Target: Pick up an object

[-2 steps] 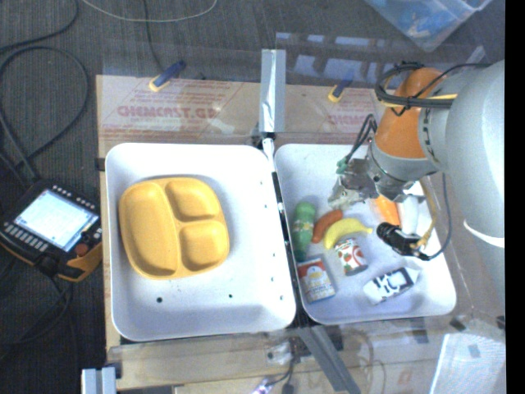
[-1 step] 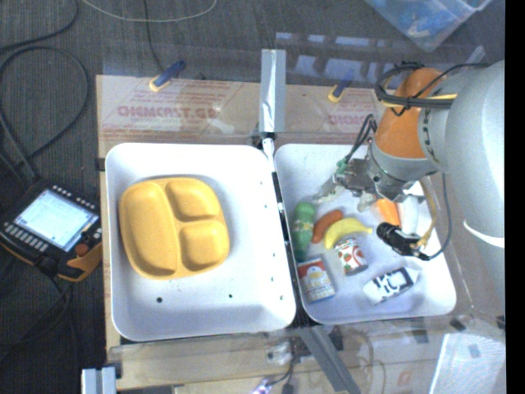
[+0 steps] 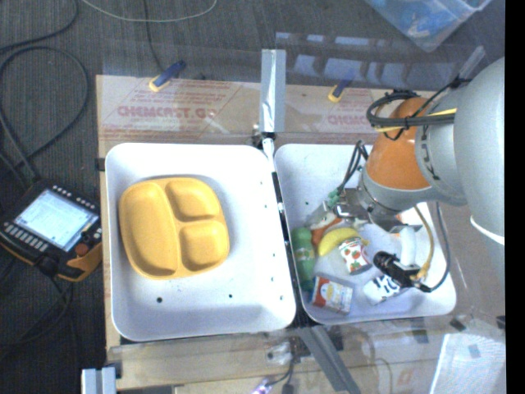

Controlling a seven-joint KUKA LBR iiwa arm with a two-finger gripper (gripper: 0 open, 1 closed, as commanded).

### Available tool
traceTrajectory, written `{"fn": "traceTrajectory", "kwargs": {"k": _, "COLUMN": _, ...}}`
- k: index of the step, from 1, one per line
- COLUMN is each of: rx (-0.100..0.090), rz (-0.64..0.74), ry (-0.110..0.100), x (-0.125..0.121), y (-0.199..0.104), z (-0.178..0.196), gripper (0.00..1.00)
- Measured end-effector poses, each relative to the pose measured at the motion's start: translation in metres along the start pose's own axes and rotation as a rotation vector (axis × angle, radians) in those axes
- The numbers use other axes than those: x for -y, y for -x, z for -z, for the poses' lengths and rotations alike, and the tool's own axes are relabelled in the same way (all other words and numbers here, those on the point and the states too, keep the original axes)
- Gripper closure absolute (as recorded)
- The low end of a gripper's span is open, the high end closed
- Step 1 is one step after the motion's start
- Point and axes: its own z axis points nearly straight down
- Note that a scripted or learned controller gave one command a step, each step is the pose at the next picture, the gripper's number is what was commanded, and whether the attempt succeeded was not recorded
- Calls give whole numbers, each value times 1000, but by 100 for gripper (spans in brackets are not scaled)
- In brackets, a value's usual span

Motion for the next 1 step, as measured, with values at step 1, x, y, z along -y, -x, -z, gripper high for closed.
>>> {"fn": "traceTrajectory", "kwargs": {"k": 1, "rx": -1, "rz": 0, "ry": 1, "x": -1, "y": -1, "z": 9, "gripper": 100}}
